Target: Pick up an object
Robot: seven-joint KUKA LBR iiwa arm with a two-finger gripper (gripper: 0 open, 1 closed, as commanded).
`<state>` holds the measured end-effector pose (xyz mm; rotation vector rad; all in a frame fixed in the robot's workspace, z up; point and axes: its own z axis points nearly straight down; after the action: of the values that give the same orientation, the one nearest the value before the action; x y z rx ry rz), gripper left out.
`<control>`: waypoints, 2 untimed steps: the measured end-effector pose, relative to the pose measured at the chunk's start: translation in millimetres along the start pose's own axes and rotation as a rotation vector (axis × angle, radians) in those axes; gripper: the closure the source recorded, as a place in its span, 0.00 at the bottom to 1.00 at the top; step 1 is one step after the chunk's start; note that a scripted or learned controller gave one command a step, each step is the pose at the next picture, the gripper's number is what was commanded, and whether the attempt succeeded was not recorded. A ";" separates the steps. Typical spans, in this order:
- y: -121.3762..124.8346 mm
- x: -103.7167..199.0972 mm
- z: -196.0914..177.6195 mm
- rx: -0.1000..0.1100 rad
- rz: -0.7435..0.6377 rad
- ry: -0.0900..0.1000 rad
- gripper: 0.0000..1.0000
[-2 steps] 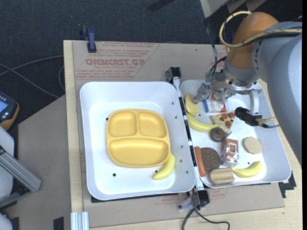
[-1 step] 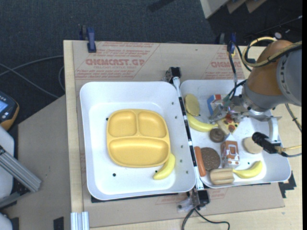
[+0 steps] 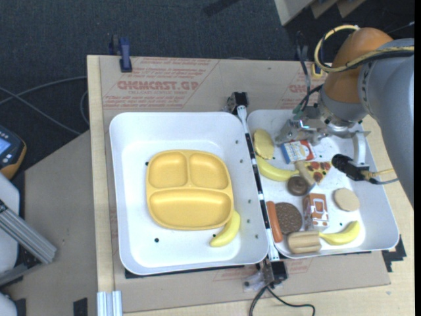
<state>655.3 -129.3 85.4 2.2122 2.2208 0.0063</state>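
Observation:
My gripper [image 3: 304, 129] hangs over the far end of the right bin [image 3: 385, 216], below the orange band of the arm [image 3: 352, 51]. Just in front of it lies a small blue and white carton [image 3: 296, 151]. To the carton's left a yellow banana [image 3: 263, 143] rests against the bin's left wall, with a second banana [image 3: 275, 172] below it. A pizza slice [image 3: 316, 171] and a dark round cookie [image 3: 298, 185] lie nearer the middle. Nothing can be made out in the gripper's grasp.
The right bin also holds a brown patty [image 3: 287, 216], a red sausage [image 3: 274, 221], an orange packet [image 3: 317, 209], a beige biscuit [image 3: 346, 199], a bread roll [image 3: 303, 242] and a third banana [image 3: 341, 233]. The left bin [image 3: 125, 176] holds a yellow divided plate [image 3: 189, 189] and a banana [image 3: 227, 231].

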 end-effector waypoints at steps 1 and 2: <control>-64.4 -11.6 0.3 0.012 0.006 0.002 0.00; 5.6 -53.1 -38.5 0.000 0.004 -0.001 0.00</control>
<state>660.7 -182.3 124.1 2.2159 2.2161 0.0044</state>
